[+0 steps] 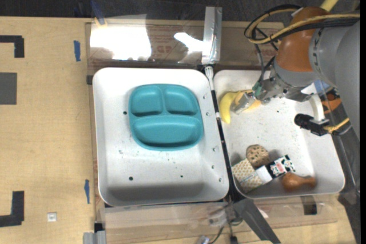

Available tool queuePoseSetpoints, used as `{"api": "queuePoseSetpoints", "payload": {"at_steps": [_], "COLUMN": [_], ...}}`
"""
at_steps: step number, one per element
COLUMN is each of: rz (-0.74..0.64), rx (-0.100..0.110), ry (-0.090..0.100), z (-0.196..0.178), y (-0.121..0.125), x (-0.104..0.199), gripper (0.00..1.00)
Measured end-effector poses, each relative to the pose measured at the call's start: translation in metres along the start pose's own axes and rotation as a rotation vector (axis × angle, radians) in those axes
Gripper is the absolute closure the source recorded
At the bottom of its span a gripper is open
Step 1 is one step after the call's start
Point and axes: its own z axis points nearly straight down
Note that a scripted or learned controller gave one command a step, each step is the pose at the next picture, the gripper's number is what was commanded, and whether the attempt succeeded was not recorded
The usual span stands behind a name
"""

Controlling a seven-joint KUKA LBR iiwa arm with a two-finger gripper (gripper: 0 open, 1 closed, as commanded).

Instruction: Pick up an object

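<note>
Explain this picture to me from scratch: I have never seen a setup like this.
One camera looks down at a slant on a bench with two shallow white bins side by side. The grey machine entering from the picture's right is a robot arm; its gripper sits by a yellow banana in the right bin, but a grasp cannot be made out. Near that bin's front edge lie a cookie, a waffle cone, a small black-and-white carton and a brown drumstick-like piece. The left bin holds a teal divided plate.

teal divided plate [166, 116] | in left bin [108, 140]; centred
</note>
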Motion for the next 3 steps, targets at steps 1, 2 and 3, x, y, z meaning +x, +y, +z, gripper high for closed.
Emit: {"api": "queuePoseSetpoints", "payload": {"at_steps": [1,2,3], "rz": [-0.003,-0.020,0.004], "rx": [-0.007,0.002,0.000], "ry": [-0.005,-0.001,-0.003], "z": [-0.014,-0.008,-0.037], "y": [0.003,-0.005,-0.009], "x": [0.000,-0.044,-0.120], "gripper": [1.00,1.00,1.00]}}
